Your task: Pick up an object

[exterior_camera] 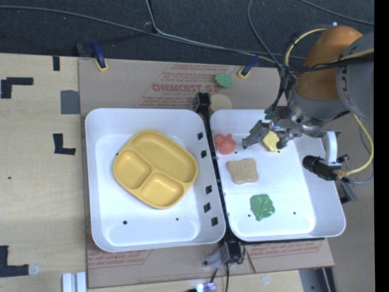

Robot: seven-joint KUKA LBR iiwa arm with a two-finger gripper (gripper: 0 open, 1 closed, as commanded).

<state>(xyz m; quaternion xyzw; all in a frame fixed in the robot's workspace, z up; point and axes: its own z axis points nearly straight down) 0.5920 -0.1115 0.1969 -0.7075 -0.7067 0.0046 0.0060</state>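
Looking down from the overhead camera view, you've got the two white bins sitting side by side on the bench, and the arm (331, 66) comes in from the right with its orange band up near the top right corner. The gripper (268, 138) is down over the upper part of the right bin (304, 224), and its two dark fingers (252, 137) look spread apart, one pointing out to the left and the other just to the right of it, with a small yellow object (270, 141) sitting right between them. Honestly you can't tell from this angle if the fingers are actually touching that yellow piece or just straddling it, so don't count it as grabbed. Just left of the gripper, near the divider between the bins, there's a red-pink piece (225, 143), and below that a tan bread-shaped piece (244, 171) lying flat around the middle of the bin. Further down toward the front of that bin is a green leafy piece (262, 206), well apart from the gripper. Over in the left bin (106, 224) you've got a yellow divided plate (155, 168) with three compartments, sitting at a tilt in the middle. Outside the bins, up on the cardboard behind them, there's a small green object (223, 79).
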